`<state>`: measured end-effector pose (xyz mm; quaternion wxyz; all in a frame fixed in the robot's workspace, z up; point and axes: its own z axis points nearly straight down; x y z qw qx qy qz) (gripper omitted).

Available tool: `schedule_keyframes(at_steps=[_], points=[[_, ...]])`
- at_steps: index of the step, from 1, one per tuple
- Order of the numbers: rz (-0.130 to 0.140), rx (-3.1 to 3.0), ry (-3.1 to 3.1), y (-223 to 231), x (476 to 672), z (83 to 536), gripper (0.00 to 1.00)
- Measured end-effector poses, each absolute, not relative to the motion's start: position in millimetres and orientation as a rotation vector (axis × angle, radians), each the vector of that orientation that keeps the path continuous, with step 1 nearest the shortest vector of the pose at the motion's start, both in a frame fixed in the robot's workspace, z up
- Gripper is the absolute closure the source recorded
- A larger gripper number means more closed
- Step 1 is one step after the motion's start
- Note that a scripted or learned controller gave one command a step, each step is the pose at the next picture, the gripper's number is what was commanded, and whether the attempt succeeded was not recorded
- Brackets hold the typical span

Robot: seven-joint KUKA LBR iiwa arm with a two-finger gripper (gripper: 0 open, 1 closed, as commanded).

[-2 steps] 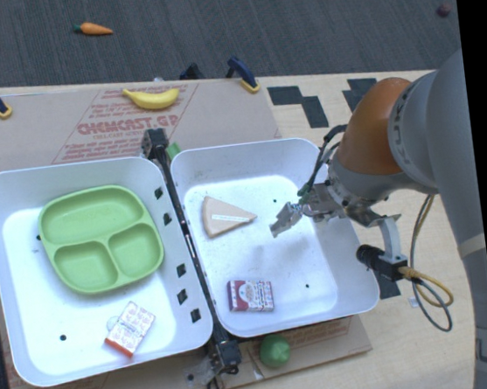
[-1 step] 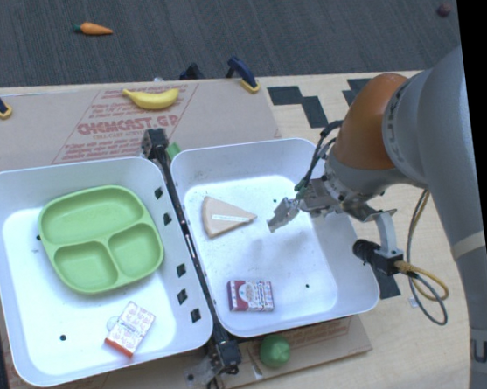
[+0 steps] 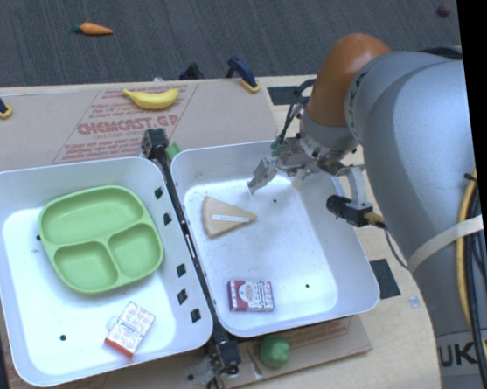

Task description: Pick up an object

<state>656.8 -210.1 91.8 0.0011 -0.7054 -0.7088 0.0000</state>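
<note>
we see an evenly lit scene under soft overhead light, bright enough to read colours plainly. the two white bins (image 3: 33,347) come close to washing out, with a pale sheen on their floors, and the green tray (image 3: 99,238) carries a mild gloss along its rims. shadows are faint and short: a soft grey one lies under the gripper (image 3: 263,176) on the right bin's floor. the dark carpet (image 3: 204,18) at the top stays dim and slightly grainy. focus is fair overall, though small print on the cardboard (image 3: 120,125) reads soft.
</note>
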Motion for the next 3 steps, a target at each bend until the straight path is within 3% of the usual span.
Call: schedule_keyframes(at_steps=[1, 2, 3], points=[[0.000, -2.208, -2.231, -209, 657.5, 103, 1.00], [0.000, -2.206, -2.232, -209, 657.5, 103, 0.00], [-0.001, -2.202, -2.236, -209, 658.2, 113, 1.00]])
